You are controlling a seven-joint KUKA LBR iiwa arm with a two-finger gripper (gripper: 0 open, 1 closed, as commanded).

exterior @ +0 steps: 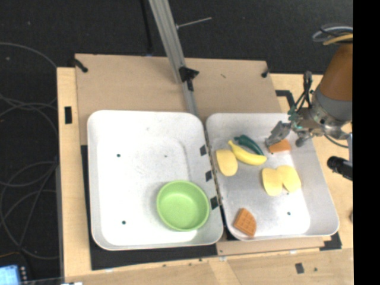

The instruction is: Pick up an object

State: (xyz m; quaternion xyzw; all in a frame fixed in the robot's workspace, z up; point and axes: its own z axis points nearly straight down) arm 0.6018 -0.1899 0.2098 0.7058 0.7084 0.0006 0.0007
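1. Two white bins are seen on the bench (249,76); the tool (286,134) is placed over the right bin (309,218), at its far right side.
2. An orange block (280,147) is seen just under the tool, touching it or very near.
3. Whether the block is gripped cannot be told.
4. A banana (248,155) is seen nearby, to its left.
5. The arm (336,82) is cut off at the right.

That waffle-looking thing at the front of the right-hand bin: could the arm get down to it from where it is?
Probably yes. The waffle piece lies alone near the right bin's front rim, nothing on or against it, and the gripper hangs over the same bin.
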